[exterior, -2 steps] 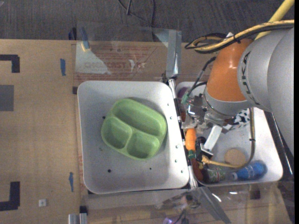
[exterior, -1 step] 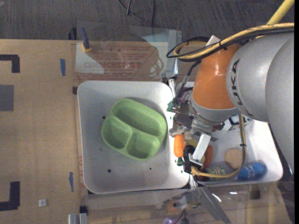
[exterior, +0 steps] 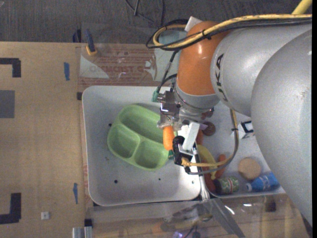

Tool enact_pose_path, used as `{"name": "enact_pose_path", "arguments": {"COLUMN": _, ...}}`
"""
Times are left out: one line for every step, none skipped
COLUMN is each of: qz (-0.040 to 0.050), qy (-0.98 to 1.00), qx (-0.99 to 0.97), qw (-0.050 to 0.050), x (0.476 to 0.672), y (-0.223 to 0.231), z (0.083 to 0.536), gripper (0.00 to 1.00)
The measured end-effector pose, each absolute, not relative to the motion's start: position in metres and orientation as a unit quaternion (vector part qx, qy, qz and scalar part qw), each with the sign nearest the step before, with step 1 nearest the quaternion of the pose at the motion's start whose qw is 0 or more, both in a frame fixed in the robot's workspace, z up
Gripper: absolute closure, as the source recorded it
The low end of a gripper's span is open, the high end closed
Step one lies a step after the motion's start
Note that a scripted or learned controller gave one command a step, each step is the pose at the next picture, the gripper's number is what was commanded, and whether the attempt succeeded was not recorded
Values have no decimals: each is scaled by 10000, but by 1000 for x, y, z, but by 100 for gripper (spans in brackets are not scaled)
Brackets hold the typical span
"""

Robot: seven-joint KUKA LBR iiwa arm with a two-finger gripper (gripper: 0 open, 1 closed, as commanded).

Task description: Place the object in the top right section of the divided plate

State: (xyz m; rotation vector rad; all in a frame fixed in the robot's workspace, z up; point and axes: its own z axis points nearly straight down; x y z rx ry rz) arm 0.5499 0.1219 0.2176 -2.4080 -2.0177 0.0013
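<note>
— where is your hand right now?

— my two-finger gripper (exterior: 169,126) hangs over the left shallow white bin (exterior: 99,113), at the right rim of the light green plastic divided plate (exterior: 132,119). my grey arm (exterior: 277,83), with its orange band (exterior: 198,58), reaches in from the right and covers much of the right white bin (exterior: 245,150).

— is it open or closed?

— i cannot tell. my own wrist sits over it from this angle.

— and the object?

— the small orange carrot-shaped piece (exterior: 168,138) shows directly below my gripper. its long axis runs up and down the view, and it lies across the plate's right edge, next to the smaller compartment nearest the wall between the bins. i cannot tell whether i grip it, or whether it touches the plate or hangs above it.

— how does the plate lie?

— flat on the bin floor and turned at a slant. one large compartment is on its upper side and two smaller ones run along its lower side.

— what else is around?

— in the right bin, close to the dividing wall, there is a yellow curved plastic piece (exterior: 205,155). further right are a round tan disc (exterior: 249,168), a blue bottle (exterior: 265,182) on its side and a green can (exterior: 228,185) just beside it. the bins rest on a pale wooden bench (exterior: 39,133) marked with bits of blue tape (exterior: 67,71).
</note>
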Motion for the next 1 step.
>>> {"name": "enact_pose_path", "arguments": {"qz": 4, "qy": -6424, "qx": -7664, "qw": 0, "x": 550, "y": 122, "z": 218, "gripper": 0}}
